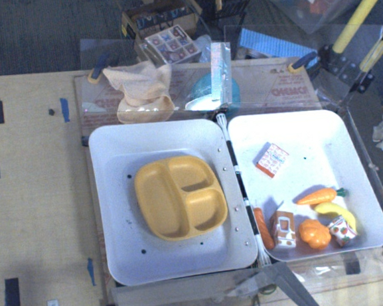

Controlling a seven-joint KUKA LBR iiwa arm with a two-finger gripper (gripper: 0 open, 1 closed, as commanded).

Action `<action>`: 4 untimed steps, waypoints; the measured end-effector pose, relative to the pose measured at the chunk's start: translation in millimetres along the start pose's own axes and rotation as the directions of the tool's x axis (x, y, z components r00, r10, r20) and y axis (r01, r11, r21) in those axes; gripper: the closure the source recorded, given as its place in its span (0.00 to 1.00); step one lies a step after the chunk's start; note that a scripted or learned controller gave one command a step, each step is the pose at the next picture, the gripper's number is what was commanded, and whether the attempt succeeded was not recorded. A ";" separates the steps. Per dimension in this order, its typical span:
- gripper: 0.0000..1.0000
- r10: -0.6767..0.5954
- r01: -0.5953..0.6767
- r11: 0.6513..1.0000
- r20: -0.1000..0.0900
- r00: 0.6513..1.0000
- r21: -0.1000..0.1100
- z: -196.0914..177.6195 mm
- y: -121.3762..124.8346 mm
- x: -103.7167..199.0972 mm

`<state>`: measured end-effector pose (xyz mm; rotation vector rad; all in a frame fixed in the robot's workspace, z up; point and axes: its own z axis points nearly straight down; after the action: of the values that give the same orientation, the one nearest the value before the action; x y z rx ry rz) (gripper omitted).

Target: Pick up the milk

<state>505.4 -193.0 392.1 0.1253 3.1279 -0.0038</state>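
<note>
At the near edge of the right bin (310,142), a row of play-food pieces lies crowded together. The milk (343,230), a small white carton with red markings, sits in the bin's near right corner, tilted, its left side against an orange (314,233). A banana (336,212) lies just behind the carton, touching it. Left of the orange stands a brown-and-white box (283,230); what is printed on it is too small to read. Beside that box, a red sausage-shaped piece (262,227) rests along the bin's left wall. Just beyond the banana lies a carrot (319,196) with its green end pointing right. Farther back, well apart from the cluster, a red-and-white packet (272,160) lies flat and turned at an angle on the bare floor of the bin.

The left bin (108,189) holds a yellow divided plate (181,196), roughly in its middle, with nothing in its compartments.

Behind the bins, a crumpled beige bag (139,90) lies on a clear sheet, with a blue-and-white round object (208,94) to its right and a patterned box (172,44) farther back still.

Whether the gripper is released or clenched cannot be told.
</note>
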 end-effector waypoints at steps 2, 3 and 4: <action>1.00 0.160 -0.160 0.987 0.005 0.987 -0.002 71.8 56.3 -62.1; 1.00 0.160 -0.160 0.987 0.016 0.987 -0.004 59.4 56.3 -64.1; 1.00 -0.785 0.785 0.619 0.004 0.619 -0.003 -2.2 91.6 -87.8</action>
<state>600.3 -108.7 395.2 -1.2525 2.8688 -0.0052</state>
